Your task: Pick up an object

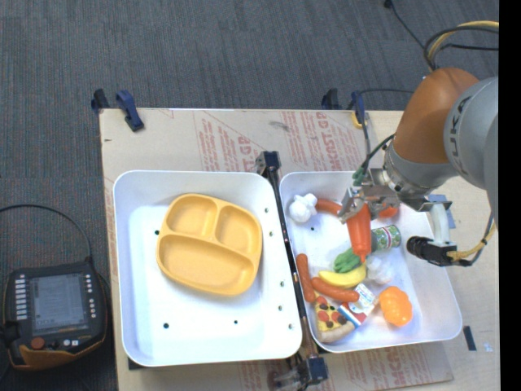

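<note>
White bins are seen side by side; the left bin [134, 316] carries a yellow divided plate [210, 243]. Right of centre, the gripper [359, 211] is closed upon an upright toy carrot [359, 236], raised over the cluttered right bin [444, 312].

Yellow divided tray [210, 243] in left white bin [134, 218]; blue clamps [129, 109] on tabletop [228, 137] edge; pendant [50, 309] on grey carpet [203, 39].

One fixed camera looks down slantwise from above on both white bins [130, 218].
</note>
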Action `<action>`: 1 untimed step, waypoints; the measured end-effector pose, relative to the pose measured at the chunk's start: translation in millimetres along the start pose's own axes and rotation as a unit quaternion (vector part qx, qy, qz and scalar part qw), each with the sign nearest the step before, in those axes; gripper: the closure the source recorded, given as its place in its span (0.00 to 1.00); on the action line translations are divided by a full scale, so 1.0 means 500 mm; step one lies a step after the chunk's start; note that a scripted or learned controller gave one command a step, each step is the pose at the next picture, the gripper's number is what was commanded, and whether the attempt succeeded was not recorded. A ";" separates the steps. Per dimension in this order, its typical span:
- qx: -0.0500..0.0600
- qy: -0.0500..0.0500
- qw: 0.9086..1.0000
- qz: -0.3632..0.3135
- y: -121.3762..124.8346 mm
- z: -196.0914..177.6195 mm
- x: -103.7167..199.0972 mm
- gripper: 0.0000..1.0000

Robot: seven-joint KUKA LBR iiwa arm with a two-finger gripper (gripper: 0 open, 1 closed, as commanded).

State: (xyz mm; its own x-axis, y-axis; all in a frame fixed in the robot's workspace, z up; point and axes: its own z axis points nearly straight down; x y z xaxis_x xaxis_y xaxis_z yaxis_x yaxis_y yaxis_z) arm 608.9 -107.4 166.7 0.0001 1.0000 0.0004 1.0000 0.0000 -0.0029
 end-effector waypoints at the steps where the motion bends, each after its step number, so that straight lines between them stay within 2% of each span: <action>1: 0.000 0.000 1.000 0.000 -0.093 -0.012 -0.054 1.00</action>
State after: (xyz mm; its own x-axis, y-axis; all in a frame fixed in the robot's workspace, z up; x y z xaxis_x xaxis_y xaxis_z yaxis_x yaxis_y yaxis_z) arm 562.3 -134.2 172.8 0.0000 1.0000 0.0007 1.0000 0.0000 -0.0029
